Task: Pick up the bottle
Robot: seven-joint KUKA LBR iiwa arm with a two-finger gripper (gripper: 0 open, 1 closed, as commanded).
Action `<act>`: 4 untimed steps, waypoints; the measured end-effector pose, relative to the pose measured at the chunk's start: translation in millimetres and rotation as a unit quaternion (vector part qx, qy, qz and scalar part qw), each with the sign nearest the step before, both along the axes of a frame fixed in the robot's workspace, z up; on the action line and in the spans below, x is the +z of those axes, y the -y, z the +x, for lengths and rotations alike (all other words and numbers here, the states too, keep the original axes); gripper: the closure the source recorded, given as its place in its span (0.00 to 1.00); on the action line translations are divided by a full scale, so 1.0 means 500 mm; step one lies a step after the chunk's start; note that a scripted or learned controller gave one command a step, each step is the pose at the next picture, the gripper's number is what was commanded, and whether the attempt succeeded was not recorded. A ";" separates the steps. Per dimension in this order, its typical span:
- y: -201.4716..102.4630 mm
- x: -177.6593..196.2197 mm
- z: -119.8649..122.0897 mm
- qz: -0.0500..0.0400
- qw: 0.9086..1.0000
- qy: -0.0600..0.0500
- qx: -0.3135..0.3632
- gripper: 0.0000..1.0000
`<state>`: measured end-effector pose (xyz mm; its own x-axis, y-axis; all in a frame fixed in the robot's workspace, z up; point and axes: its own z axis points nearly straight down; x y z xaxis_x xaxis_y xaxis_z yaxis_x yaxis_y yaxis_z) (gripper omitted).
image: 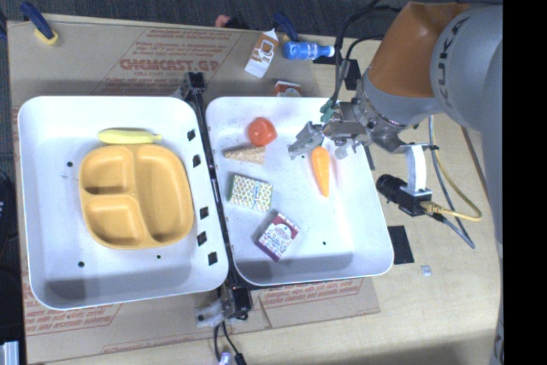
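I looked down at the bench and saw the gripper [318, 139] hanging over the right bin [363, 248], near its far right corner, just above the top of the carrot [321, 171]. I could see grey finger parts spread out there, but I could not tell if they were wide or narrow, and nothing sat between them. The bottle [305, 51] was not in that bin at all. It lay on its side on the cardboard beyond the bin's far edge, next to a small carton [262, 54]. It looked small and blue with a lighter end pointing right. I guessed it lay flat because it had tipped or rolled there. The arm would need to go farther back to reach it. In the right bin I also saw a tomato [261, 131], a bread slice [245, 154] and two small packets. The left bin [34, 209] held a yellow tray [137, 192] with a banana [130, 135] just behind it.
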<state>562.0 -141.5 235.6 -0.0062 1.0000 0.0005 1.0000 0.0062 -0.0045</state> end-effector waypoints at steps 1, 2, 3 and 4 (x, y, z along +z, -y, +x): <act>-0.001 0.020 0.001 0.000 1.000 -0.001 0.002 1.00; 0.077 -0.099 -0.090 0.000 0.995 0.000 -0.099 1.00; 0.076 -0.142 -0.173 0.000 0.969 -0.001 -0.247 1.00; 0.125 0.028 -0.171 0.000 0.994 0.001 -0.110 1.00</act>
<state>476.6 -203.9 249.7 0.2131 0.9770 0.0000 0.9770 -0.2131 -0.0017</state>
